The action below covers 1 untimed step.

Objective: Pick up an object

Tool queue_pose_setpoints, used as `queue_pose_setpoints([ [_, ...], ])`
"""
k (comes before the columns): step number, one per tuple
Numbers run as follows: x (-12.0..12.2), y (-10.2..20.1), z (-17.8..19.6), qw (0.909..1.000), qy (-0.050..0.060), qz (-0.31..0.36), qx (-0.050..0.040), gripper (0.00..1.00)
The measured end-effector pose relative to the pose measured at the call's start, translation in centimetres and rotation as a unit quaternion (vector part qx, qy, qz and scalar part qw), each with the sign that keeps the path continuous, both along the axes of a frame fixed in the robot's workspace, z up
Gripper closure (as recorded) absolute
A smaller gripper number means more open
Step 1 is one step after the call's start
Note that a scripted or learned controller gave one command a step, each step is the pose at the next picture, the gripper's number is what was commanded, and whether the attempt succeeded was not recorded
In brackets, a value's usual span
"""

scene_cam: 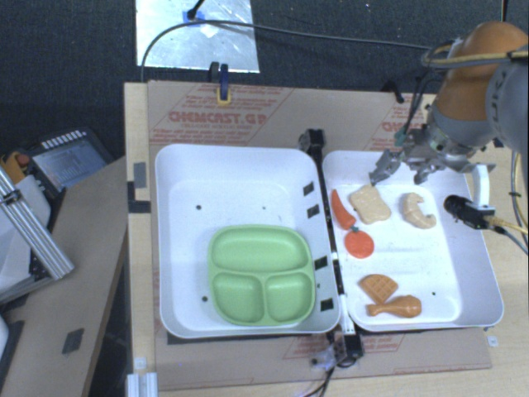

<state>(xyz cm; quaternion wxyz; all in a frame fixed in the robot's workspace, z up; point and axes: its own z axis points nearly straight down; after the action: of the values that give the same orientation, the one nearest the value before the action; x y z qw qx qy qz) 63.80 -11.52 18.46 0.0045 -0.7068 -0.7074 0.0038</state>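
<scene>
The left bin (178,180) holds a green divided plate (260,274). In the right bin (475,284) lie an orange carrot (342,208), a red tomato slice (359,245), a tan bread slice (369,203), a waffle (378,287), a drumstick (397,308) and a pale croissant-like piece (418,210). Above the bin's far edge hang the jaws (407,167), spread apart, holding nothing, just beyond the bread slice.

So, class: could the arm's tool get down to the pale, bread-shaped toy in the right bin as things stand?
Probably yes. The tool hangs just above the right white bin's far end, close to the pale bread-shaped toy. Nothing lies on top of it; the orange carrot-shaped toy beside it leaves a tight gap.
</scene>
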Motion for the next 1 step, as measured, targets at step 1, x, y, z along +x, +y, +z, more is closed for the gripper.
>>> queue_pose_setpoints([
  [1, 0.30, 0.02, 0.82, 1.0000, -0.006, 0.001, -0.0006, 0.00],
])
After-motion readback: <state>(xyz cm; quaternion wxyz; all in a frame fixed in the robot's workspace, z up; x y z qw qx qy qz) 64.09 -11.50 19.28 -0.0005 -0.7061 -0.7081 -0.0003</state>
